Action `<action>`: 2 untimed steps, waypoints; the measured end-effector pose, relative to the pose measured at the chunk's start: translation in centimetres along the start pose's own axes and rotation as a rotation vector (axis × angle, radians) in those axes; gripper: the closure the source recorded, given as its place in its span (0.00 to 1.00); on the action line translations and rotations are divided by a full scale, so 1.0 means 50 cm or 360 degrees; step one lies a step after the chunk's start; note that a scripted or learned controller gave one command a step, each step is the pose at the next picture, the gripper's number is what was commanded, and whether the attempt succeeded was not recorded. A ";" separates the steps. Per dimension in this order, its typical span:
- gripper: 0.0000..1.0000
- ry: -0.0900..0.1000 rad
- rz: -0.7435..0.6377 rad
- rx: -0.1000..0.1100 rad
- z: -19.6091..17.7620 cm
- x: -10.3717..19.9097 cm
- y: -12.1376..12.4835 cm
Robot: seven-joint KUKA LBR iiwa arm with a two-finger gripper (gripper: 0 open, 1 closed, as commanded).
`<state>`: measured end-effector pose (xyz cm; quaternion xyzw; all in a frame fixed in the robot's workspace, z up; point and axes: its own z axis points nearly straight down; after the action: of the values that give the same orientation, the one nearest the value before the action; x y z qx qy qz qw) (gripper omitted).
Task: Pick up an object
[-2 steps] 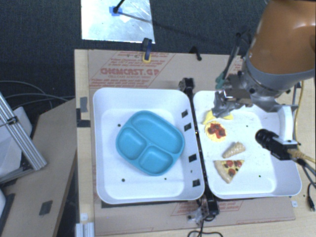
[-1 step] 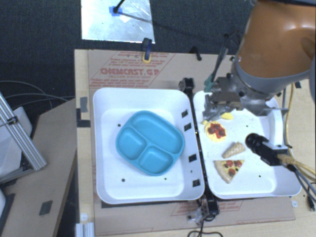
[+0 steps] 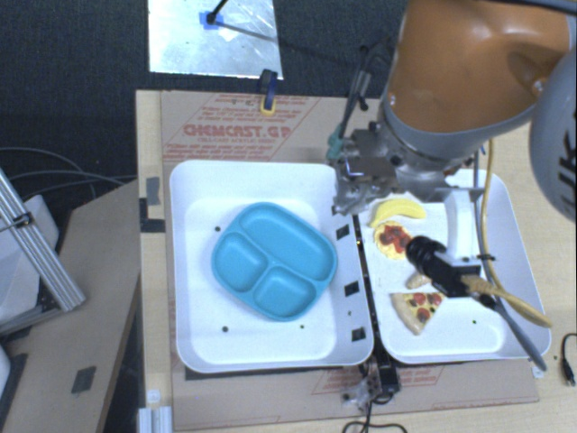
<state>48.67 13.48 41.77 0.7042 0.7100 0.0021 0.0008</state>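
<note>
Banana [image 3: 399, 210] just beside hand [image 3: 350, 198], in right bin [image 3: 469, 332].

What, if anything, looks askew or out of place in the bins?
Only the blue divided plate in the left bin: it sits turned at an angle to the bin's walls. The toy banana and pizza slice in the right bin look intact.

Plate [image 3: 273, 260] in left bin [image 3: 196, 336], banana [image 3: 399, 210] in right bin [image 3: 471, 336]
</note>
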 end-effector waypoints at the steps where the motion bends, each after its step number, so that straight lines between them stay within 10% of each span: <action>1: 1.00 -0.0001 -0.0002 -0.0004 -0.021 -0.005 0.002; 2: 1.00 -0.0004 0.0019 0.0005 0.022 -0.112 -0.001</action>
<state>48.68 7.86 40.66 0.7084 0.7058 0.0002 0.0006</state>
